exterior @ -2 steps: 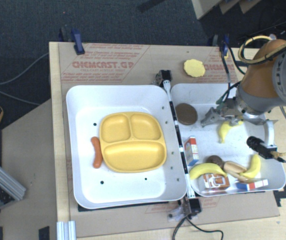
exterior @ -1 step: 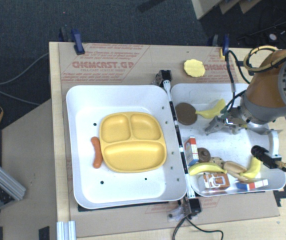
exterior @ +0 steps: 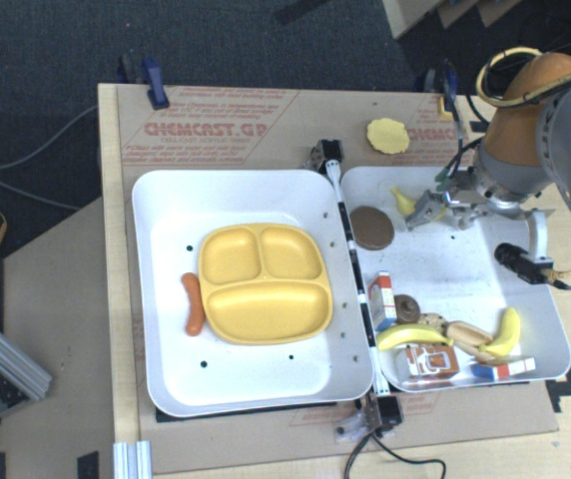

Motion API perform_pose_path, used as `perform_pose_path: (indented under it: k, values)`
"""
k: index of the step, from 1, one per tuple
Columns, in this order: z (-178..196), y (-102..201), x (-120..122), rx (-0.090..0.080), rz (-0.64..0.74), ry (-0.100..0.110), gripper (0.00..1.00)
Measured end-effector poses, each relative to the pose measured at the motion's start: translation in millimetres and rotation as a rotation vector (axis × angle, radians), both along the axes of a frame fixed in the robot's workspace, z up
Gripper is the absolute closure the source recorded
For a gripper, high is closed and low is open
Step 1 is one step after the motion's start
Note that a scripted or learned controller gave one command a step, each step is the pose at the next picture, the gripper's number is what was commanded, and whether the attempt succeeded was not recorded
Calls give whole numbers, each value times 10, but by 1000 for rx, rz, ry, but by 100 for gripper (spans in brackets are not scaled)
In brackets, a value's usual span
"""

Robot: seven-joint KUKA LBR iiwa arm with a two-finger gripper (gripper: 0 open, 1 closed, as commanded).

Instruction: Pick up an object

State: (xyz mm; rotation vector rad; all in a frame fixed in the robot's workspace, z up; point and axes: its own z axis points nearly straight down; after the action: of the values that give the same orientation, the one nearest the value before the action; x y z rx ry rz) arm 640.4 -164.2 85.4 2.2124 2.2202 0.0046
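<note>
Orange and alone, one sausage (exterior: 194, 303) is lying left of centre, touching one yellow divided plate (exterior: 264, 283) in the left bin (exterior: 166, 208). One brown disc (exterior: 371, 227) is resting just left of my gripper (exterior: 433, 208), which is hovering in the right bin (exterior: 525, 307) at upper right beside a small yellow piece (exterior: 403, 202); whether it is open I cannot tell. Two bananas (exterior: 413, 336) are lying lower right among jumbled items, hard to separate.

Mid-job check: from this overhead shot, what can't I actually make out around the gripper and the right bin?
- Gripper: too small and dark in the camera view to judge its state.
- Small yellow piece beside it: contact unclear, partly covered by the gripper.
- Pile at the right bin's front: overlapping items, labels unreadable.
</note>
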Motion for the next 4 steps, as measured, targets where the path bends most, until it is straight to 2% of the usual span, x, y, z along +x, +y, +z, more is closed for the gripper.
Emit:
perform_pose_path:
  k: [1,2,3,4]
  values:
    - [80,563,232,3,2,8,0]
    - [-12,-206,247,2,-8,11,0]
    - [729,-358,-990,5,-11,14,0]
    - [-37,60,257,0,-1,29,0]
